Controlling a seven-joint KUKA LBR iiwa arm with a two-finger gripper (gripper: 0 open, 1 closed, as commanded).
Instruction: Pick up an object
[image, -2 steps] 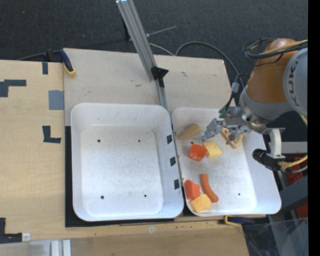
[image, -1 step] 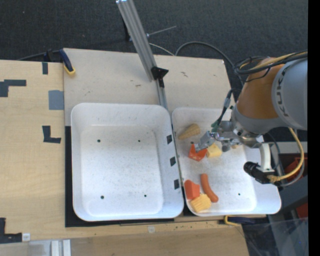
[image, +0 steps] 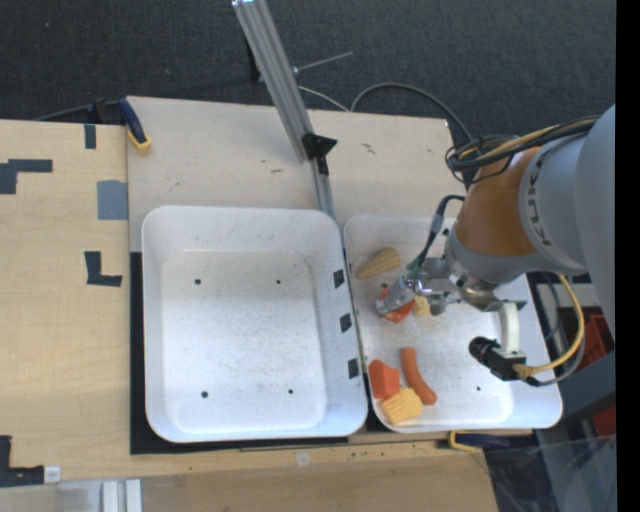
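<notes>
My gripper (image: 400, 297) reaches down into the right bin (image: 470, 405) from the right, low over its middle. A small red-orange object (image: 397, 313) lies right at its fingertips, with a small yellow piece (image: 421, 307) beside it. A tan, cone-shaped object (image: 378, 263) lies just beyond, toward the bin's far left. Near the front of the bin lie an orange carrot-like stick (image: 417, 375), an orange-red wedge (image: 384, 378) and a yellow ridged piece (image: 402, 406). Whether anything sits between the fingers is hidden.
The left bin (image: 240, 320) stands beside the right one, sharing a raised divider with black clips. A grey metal pole (image: 285, 85) slants over the back of the bench. The arm's bulk and cables (image: 540, 360) cover the right bin's right side.
</notes>
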